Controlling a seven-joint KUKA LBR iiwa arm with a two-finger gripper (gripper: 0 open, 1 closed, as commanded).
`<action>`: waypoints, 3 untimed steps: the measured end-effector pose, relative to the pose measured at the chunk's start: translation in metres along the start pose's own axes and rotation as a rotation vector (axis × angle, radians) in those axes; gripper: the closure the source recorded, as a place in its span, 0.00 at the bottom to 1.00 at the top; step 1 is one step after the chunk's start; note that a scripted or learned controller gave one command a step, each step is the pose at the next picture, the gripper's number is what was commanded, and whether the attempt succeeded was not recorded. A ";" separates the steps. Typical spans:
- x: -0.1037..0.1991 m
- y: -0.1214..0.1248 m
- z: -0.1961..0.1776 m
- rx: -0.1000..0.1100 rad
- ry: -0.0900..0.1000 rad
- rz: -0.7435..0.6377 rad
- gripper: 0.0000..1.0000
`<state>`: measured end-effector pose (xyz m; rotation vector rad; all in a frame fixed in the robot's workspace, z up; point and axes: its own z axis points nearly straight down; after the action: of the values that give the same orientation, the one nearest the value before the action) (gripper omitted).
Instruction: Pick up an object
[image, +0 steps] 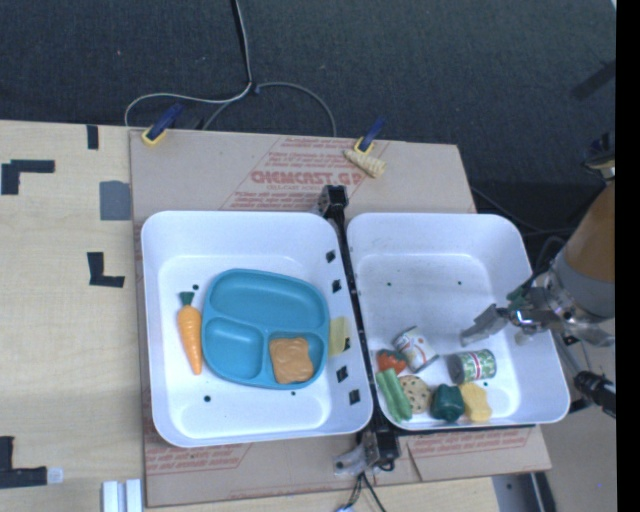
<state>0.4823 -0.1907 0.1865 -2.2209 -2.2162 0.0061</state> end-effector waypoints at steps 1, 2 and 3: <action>0.059 0.080 0.037 -0.007 0.001 -0.011 0.00; -0.018 0.071 0.030 -0.005 -0.003 0.003 0.00; 0.004 0.029 0.104 -0.009 -0.004 -0.003 0.00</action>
<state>0.5108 -0.1868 0.0827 -2.2248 -2.2259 0.0002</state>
